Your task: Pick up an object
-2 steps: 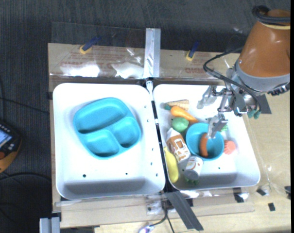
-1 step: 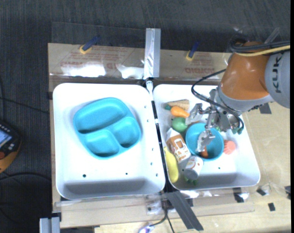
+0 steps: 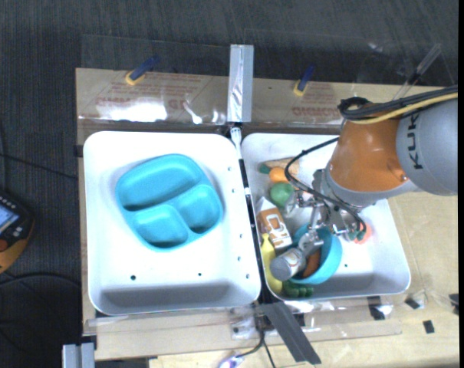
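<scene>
End effector (image 3: pixel 317 228) above blue bowl (image 3: pixel 327 263), tilted left

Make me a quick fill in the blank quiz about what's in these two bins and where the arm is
1. The blue divided tray lies in the ____ bin as the camera sees it.
2. The tray has ____ compartments.
3. The gripper is over the ____ bin, above a blue bowl.
4. The band above the arm's wrist is ____.

Missing words: left; three; right; orange
</scene>
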`<action>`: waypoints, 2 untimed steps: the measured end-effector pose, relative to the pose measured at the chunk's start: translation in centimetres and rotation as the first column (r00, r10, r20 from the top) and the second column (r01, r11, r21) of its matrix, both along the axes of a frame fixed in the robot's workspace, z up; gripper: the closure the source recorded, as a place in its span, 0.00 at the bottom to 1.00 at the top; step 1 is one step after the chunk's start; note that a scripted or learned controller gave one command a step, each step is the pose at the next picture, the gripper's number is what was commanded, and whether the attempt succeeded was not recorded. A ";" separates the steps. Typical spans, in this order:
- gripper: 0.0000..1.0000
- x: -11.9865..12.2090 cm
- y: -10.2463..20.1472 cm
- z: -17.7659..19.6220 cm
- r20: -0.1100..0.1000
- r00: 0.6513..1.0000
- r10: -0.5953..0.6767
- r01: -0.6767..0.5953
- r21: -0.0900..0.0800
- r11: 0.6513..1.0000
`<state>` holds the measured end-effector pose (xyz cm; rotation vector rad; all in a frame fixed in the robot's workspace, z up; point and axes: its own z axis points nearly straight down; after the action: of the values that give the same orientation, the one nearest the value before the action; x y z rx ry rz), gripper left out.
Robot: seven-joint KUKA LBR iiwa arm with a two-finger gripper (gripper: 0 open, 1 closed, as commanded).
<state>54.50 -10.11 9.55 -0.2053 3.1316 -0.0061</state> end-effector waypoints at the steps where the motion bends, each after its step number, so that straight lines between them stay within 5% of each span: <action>1: 0.00 11.1 -0.2 -0.3 0.013 0.998 0.055 -0.055 -0.003 0.999; 2: 1.00 11.8 -0.3 2.0 0.032 0.998 0.054 -0.054 -0.010 0.998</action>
<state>66.32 -10.40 11.57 -0.2873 3.0930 -0.0232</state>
